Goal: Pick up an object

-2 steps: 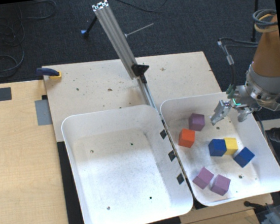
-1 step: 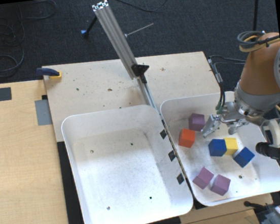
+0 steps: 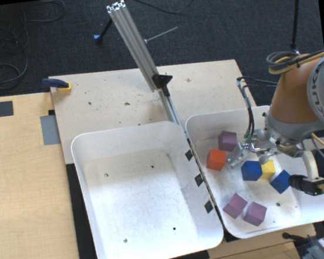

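Camera view puts the gripper point(image 3: 249, 151) low in the right bin point(image 3: 315, 213), just above the blue cube point(image 3: 251, 170) beside the yellow cube point(image 3: 268, 168); its grasp state cannot be told. A clean pick likely needs centring on one cube alone.

My metal two-finger gripper point(image 3: 243, 155) hangs in the right shallow white plastic bin point(image 3: 315, 213) among small foam cubes point(image 3: 236, 204); the left white bin point(image 3: 95, 164) sits beside it.
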Controlling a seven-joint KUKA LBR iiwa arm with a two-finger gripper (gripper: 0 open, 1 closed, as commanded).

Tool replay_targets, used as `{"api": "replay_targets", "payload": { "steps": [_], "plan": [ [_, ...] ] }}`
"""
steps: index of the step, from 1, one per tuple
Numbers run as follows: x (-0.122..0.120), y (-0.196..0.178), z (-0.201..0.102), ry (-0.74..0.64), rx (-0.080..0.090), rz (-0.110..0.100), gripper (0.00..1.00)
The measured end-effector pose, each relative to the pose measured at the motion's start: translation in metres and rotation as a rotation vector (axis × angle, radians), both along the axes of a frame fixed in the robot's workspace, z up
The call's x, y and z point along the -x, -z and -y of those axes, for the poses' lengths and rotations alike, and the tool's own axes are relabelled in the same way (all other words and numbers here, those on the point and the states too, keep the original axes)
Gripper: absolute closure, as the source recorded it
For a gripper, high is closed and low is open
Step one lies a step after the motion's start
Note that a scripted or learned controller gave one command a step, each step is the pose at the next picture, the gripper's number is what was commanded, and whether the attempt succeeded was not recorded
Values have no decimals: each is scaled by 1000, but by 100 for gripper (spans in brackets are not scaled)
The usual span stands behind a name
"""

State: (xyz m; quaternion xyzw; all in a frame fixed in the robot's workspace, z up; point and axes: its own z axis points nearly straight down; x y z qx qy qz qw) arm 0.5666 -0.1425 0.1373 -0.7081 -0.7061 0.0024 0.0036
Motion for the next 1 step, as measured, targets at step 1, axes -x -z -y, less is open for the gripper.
{"api": "replay_targets", "payload": {
  "steps": [1],
  "plan": [
    [-1,24,1,-1,2,9,0]
  ]
}}
